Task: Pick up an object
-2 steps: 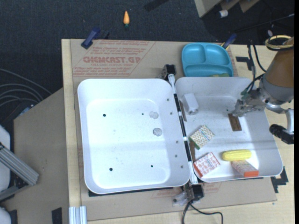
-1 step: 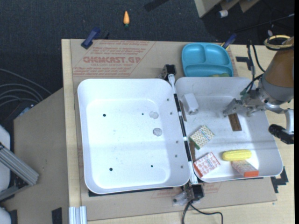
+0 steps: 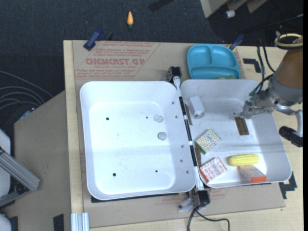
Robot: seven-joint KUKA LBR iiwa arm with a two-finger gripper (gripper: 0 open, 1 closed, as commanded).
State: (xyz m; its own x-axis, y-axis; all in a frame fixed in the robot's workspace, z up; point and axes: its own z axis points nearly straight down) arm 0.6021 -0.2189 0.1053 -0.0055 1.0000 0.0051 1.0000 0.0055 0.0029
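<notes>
Arm [image 3: 290,76] reaching in, pincer [image 3: 252,108] low.

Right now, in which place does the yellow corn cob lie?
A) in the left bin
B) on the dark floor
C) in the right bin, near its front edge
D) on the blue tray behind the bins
C: the yellow corn cob lies inside the right bin, toward its front edge, just above the orange-and-tan block.

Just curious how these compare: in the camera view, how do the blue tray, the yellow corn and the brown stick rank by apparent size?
Largest to smallest as they look:
1. blue tray, by far
2. yellow corn
3. brown stick, slimmer than the corn, though similar in length, so this ranking is loose.
</notes>
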